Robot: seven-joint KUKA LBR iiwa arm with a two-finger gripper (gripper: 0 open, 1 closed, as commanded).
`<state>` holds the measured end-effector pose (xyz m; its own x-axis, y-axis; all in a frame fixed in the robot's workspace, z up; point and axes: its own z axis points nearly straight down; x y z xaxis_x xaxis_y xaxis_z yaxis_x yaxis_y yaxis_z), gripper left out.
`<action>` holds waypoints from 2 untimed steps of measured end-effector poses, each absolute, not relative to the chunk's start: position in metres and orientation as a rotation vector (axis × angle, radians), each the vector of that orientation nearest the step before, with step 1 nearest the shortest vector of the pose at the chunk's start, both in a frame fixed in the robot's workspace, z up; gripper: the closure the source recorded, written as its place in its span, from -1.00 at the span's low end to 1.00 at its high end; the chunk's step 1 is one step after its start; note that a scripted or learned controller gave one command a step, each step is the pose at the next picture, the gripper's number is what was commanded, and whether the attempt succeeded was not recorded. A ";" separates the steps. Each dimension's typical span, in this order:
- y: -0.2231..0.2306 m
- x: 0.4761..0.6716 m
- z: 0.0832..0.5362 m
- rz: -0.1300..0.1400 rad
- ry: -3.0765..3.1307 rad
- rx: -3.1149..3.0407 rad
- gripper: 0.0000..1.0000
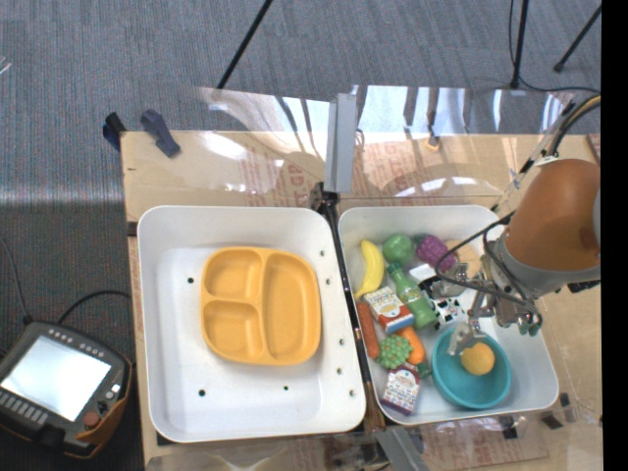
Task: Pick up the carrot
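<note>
The carrot (413, 345) is a short orange piece with a green leafy top, lying in the right bin (543, 365) between a small printed carton and the teal bowl (471, 381). My gripper (477, 328) hangs over the bowl's far rim, to the right of the carrot and apart from it. It is just above a yellow-orange round fruit (478, 359) that sits in the bowl. I see nothing held in the gripper.
The right bin also holds a banana (370, 266), green and purple vegetables, a long red-orange piece (367, 330) by its left wall and small cartons. The left bin (167, 263) bears a yellow divided plate (261, 304). A tablet lies at bottom left.
</note>
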<state>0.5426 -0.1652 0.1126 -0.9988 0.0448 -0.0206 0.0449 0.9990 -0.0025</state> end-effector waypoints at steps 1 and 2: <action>-0.112 0.499 0.088 0.001 3.100 0.493 -1.00; -0.086 0.486 0.094 0.000 3.008 0.775 -1.00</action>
